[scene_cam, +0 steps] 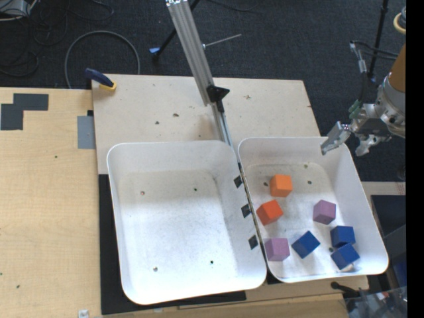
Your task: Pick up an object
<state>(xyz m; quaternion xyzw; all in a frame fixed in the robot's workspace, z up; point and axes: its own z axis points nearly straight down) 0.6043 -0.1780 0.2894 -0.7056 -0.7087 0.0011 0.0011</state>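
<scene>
Camera view: the hand was seen spread open and empty over the right bin's far corner, with the orange cube standing alone below-left of it, so a centred vertical descent there was judged safest.

Aluminium extrusion post slants up from between the bins. Blue-handled clamp at the table back-left corner. Cable loop on dark carpet behind.
</scene>
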